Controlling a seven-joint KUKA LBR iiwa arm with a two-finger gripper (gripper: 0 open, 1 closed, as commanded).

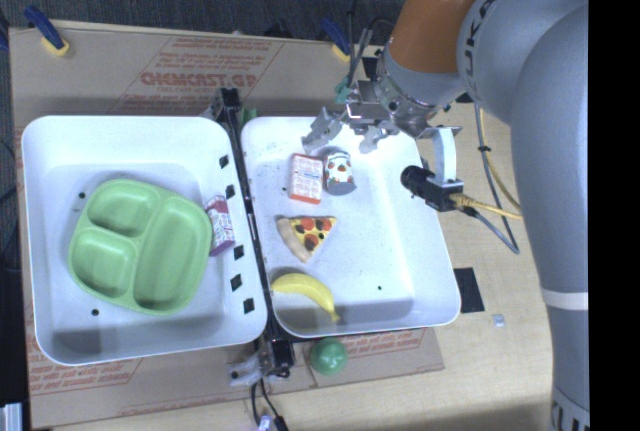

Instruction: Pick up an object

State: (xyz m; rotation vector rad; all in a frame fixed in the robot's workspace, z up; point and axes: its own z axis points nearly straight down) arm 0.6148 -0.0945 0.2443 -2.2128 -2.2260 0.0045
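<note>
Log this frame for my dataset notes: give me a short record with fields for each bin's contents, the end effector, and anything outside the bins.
left bin: green divided plate; small purple-and-white packet at its right edge
right bin: orange-and-white carton, small round toy, pizza slice, banana
end effector: above the right bin's far edge, nothing seen between its fingers
outside bins: green ball on the cardboard near the right bin's front edge
</note>
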